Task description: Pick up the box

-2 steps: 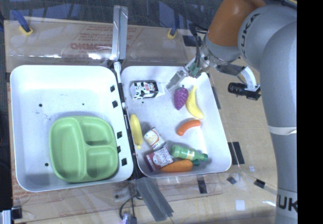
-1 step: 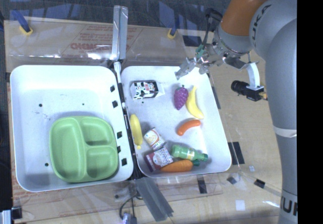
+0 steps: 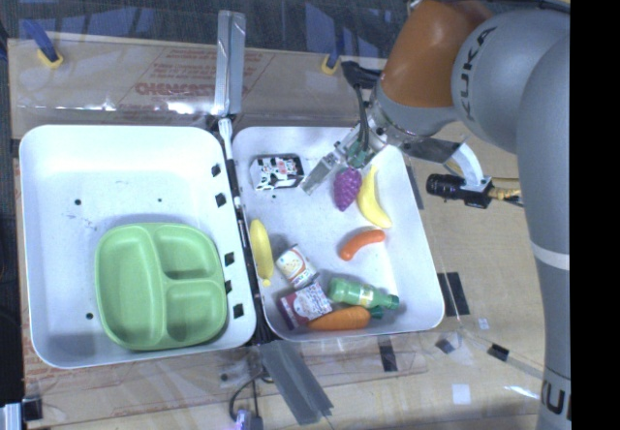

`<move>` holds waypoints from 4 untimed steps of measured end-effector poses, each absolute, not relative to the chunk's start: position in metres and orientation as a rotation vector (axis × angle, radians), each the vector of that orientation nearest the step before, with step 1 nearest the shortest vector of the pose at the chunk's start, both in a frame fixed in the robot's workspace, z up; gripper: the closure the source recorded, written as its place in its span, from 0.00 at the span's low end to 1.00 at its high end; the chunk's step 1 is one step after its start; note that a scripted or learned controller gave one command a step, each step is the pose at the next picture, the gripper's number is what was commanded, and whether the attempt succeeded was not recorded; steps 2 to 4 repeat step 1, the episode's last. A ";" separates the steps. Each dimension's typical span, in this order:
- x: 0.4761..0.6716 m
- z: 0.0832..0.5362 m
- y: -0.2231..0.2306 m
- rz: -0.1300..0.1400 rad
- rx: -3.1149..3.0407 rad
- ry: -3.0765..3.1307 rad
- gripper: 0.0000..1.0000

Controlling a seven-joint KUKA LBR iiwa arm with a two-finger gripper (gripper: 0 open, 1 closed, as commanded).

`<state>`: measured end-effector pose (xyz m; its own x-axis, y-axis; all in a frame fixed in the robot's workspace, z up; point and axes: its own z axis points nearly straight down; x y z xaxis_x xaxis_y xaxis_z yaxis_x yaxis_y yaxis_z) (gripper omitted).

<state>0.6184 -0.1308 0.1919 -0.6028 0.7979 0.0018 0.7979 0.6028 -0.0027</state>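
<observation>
The box (image 3: 277, 172) is small, with a black-and-white cow pattern, and lies at the back left of the right bin (image 3: 418, 254). My gripper (image 3: 331, 168) hangs just to the right of the box, over the back of that bin, beside a purple bunch of grapes (image 3: 348, 188). It is open, with nothing between its fingers. One grey finger (image 3: 318, 175) slants down towards the box's right end and stops a little short of it.
The right bin also holds a banana (image 3: 374, 199), an orange sausage (image 3: 360, 242), a yellow piece (image 3: 261, 249), a small can (image 3: 295, 266), a red packet (image 3: 307, 302), a green bottle (image 3: 363, 295) and a carrot (image 3: 339, 320). A green divided plate (image 3: 161, 285) lies in the left bin (image 3: 58, 176).
</observation>
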 end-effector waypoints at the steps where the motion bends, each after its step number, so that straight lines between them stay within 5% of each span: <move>1: 0.641 0.253 -0.149 0.001 -1.265 -2.878 0.00; 4: 0.641 0.253 -0.149 0.001 -1.265 -2.878 0.00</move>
